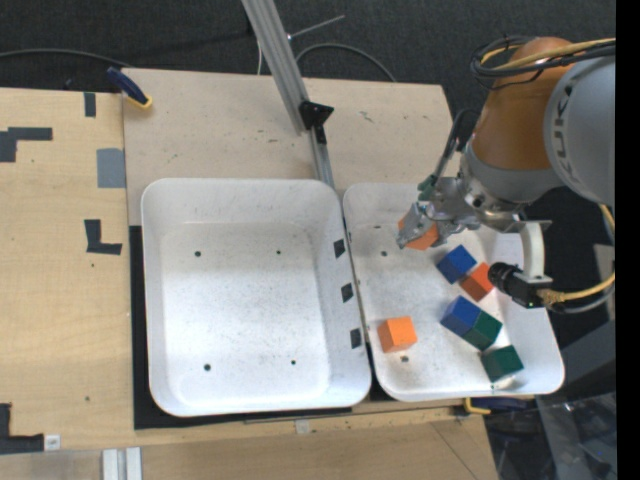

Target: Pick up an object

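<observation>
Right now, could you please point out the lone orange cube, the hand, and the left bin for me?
orange cube [397,333], camera view, on its top face.
hand [425,226], camera view, midway between its fingertips, above the right bin.
left bin [240,190], camera view, on its far rim.

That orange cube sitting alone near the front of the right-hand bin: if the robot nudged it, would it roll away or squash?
The orange cube has flat faces and sharp edges, so it would probably slide rather than roll. It holds a crisp shape, so it is likely stiff, perhaps foam or wood. It sits apart from the other blocks on the right bin floor, so a push should move it alone.
</observation>
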Available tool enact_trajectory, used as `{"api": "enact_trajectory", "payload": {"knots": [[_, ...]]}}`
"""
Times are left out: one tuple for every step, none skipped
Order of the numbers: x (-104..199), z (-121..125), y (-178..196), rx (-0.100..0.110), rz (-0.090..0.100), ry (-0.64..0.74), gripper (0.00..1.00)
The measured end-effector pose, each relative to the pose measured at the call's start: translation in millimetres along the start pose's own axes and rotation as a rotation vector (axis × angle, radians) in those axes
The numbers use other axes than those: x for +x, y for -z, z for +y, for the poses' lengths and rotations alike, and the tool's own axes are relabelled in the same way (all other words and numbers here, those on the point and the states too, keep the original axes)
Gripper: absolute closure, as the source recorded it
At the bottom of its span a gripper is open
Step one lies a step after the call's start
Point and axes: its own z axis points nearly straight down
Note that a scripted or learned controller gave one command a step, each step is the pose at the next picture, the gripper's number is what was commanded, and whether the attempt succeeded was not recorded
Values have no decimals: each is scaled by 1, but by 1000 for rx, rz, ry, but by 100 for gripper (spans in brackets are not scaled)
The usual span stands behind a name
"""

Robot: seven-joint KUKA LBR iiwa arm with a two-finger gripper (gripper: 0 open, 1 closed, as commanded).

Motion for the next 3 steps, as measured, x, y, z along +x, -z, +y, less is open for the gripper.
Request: {"api": "enact_trajectory", "payload": {"knots": [[50, 6, -12, 1, 0, 0, 100], [108, 10, -4, 0, -1, -3, 100], [165, 7, -1, 0, 0, 2, 100]]}}
